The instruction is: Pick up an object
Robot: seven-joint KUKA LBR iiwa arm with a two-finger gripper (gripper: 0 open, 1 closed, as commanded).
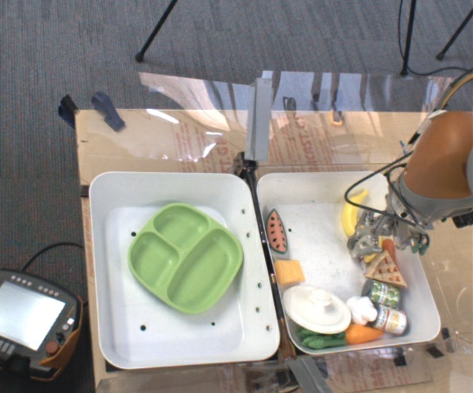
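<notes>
My gripper (381,241) hangs low over the right side of the right bin (318,188), under the orange wrist band (441,164). It sits just above a triangular pizza-slice toy (385,269), and a yellow banana (349,217) lies right beside it on the left. A small red-orange piece shows at the gripper's tip, and I cannot tell whether it is gripped. A watermelon slice (276,230) lies by the bin's left wall, with an orange block (289,272) below it.
A white round lid (317,308), two small cans (386,293) (392,321), a white lump (361,308), a carrot (363,334) and a green piece (318,341) crowd the right bin's near end. A green divided plate (186,256) rests in the left bin (118,195).
</notes>
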